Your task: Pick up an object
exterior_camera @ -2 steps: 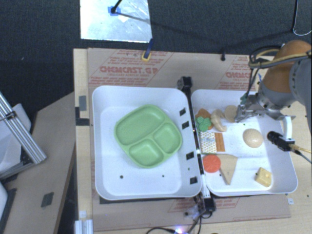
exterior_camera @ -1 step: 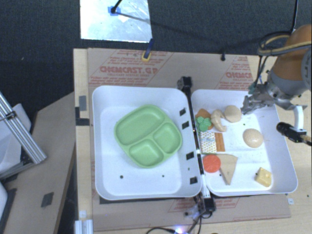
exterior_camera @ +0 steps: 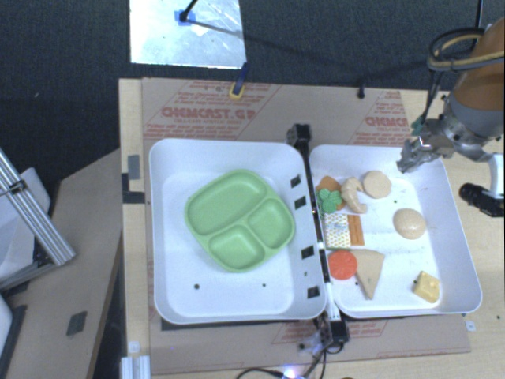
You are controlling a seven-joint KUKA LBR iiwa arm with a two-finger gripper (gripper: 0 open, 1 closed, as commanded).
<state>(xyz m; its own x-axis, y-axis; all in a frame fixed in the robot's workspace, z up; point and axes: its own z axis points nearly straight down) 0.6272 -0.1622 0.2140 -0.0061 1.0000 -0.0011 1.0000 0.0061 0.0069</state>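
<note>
Pincer (exterior_camera: 412,158): hovering over the right bin's (exterior_camera: 454,212) top edge; grip state, cannot tell.
Done: nothing lifted.
Left: food (exterior_camera: 409,223) is lying unpicked; grasp pending.

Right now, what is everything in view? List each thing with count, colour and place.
Bins: 2, white, side by side on the bench.
Divided plate: 1, green, in the left bin.
Round buns: 2, beige, in the right bin, toward its upper middle.
Tomato slice: 1, red, right bin near the divider.
Wedge: 1, tan, beside the tomato slice.
Cheese block: 1, yellow, right bin's lower right.
Broccoli: 1, green, right bin's upper left.
Gripper: 1, grey, above the right bin's upper right corner.
</note>
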